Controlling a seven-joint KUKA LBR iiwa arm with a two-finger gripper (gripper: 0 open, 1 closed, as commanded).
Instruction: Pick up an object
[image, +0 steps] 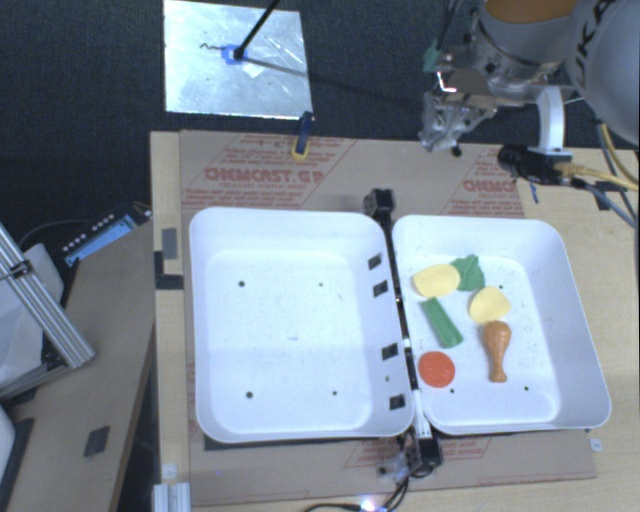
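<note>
We read red lettering on the brown cardboard sheet (260, 170) that lies under both bins: "CHEMCAST GP" runs along its far strip, and the same print repeats, partly cut off, on the sheet's other side just below the tool.

The tool (441, 132) hangs high at the far edge of the table (110, 330), above the cardboard and beyond the rim of the right bin (570, 300). We see nothing between its fingers and it touches nothing; its tip is small and blurred, so we cannot tell how far apart the fingers stand.

All the loose things lie in the right bin, nearer to us than the tool and well apart from it. Closest to the tool are a yellow piece (435, 280) and a green leafy piece (467, 271), touching each other. Just beyond them lie a second yellow piece (489, 304) and a green stick (440, 323). Farther still from the tool are an orange-brown drumstick-shaped toy (497, 348) and a red-orange disc (437, 369).

The left bin (210, 300) sits away to the tool's side, joined to the right bin along a row of black clips (378, 263).
</note>
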